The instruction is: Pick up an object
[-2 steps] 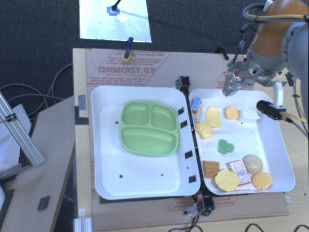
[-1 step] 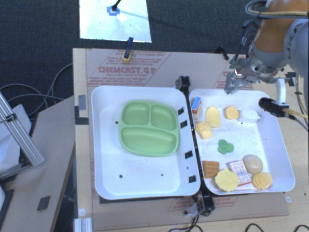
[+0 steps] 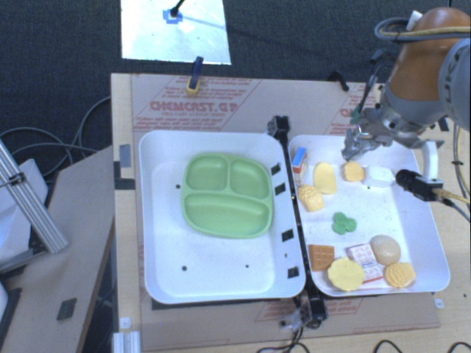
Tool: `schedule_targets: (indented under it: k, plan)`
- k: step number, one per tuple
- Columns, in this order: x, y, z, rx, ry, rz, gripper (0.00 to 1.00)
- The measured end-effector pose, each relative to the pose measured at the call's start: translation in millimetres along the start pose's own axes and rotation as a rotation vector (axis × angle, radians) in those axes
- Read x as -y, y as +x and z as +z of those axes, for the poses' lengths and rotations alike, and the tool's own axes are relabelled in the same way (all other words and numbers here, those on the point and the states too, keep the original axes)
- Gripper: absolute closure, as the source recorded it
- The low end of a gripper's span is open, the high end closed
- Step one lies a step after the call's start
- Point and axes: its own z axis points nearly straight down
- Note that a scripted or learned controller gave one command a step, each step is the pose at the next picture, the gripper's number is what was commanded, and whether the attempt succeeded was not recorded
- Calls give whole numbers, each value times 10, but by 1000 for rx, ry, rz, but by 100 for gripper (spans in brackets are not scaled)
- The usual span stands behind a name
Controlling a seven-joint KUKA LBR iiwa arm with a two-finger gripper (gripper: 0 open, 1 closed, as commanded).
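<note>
camera view has the jaws (image 3: 356, 147), whose state i cannot tell, hanging over the far end of the right bin (image 3: 434, 248), with a small yellow-orange piece (image 3: 354, 171) lying just beside and below them.

A small yellow-orange food piece (image 3: 354, 171) lies flat in the right bin's far part.
</note>
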Motion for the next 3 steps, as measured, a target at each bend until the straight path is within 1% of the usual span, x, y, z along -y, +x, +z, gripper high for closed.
schedule_targets:
  k: [1, 2, 3]
  plan:
    - [466, 153, 110, -1, 2, 0, 100]
    - [887, 216, -97, -1, 0, 0, 100]
    - [880, 133, 96, 0, 0, 1, 100]
